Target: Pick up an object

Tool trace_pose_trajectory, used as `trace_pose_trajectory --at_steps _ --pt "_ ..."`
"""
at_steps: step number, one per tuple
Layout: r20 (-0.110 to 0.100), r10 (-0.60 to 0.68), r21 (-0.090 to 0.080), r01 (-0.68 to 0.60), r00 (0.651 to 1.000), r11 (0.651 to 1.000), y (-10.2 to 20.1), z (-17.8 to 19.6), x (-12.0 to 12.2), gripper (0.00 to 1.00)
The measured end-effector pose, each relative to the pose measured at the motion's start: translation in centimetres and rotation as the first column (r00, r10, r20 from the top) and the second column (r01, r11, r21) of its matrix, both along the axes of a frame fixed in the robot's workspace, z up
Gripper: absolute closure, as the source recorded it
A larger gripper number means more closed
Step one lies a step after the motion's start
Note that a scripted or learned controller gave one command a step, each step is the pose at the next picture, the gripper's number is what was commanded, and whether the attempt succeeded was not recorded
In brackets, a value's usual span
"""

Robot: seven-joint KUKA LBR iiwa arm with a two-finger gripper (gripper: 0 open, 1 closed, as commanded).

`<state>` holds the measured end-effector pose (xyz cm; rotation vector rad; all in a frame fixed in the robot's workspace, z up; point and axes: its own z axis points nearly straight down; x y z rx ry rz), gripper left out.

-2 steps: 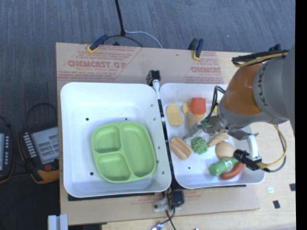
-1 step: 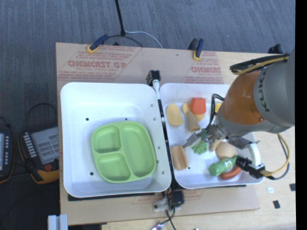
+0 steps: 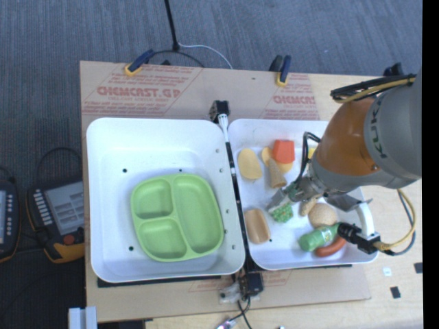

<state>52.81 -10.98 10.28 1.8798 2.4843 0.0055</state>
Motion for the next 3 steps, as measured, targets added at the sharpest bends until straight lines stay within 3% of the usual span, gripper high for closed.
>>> trace_pose_trajectory --at_steps 1,2,3 --pt "-0.015 -0.065 0.011 0.066 0.998 0.998 0.4 -1.1 2.8 1.00" --pt "-0.026 -0.512 0.012 0.512 0.859 0.859 8.5 8.1 -4.5 1.00" --pt "-0.025 -0.572 0.011 0.572 0.820 0.820 4.4 8.1 -4.5 1.00"
